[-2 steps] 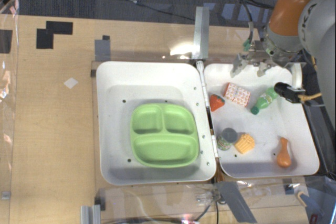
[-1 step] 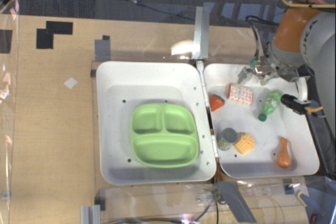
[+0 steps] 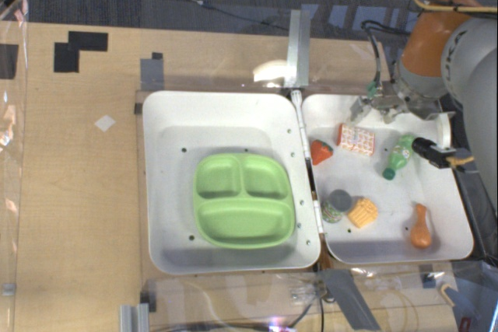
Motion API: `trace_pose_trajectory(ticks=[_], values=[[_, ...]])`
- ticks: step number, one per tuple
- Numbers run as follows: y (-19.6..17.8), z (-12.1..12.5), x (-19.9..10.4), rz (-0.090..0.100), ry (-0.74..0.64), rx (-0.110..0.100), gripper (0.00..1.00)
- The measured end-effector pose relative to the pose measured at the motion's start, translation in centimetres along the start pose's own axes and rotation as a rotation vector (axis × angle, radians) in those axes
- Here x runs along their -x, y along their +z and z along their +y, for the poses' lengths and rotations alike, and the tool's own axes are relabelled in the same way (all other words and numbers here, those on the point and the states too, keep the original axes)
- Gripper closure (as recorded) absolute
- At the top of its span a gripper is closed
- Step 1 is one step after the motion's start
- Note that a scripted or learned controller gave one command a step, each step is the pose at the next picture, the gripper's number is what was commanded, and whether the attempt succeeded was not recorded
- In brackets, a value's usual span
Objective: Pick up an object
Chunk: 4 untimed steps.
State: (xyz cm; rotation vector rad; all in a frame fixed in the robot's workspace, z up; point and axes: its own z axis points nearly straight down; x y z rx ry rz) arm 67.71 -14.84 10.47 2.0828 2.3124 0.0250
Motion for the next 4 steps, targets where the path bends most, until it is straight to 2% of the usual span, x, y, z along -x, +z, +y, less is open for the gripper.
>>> trace_pose_trajectory(ticks=[2,3,4], values=[[0.0,0.1,-0.2,-0.001,0.019,0.000,0.00],[-2.7,-0.1,-4.3,0.010,0.029,-0.024,0.00],[-0.1,-3.6,3.6,0.003,0.164,0.006,0.00]])
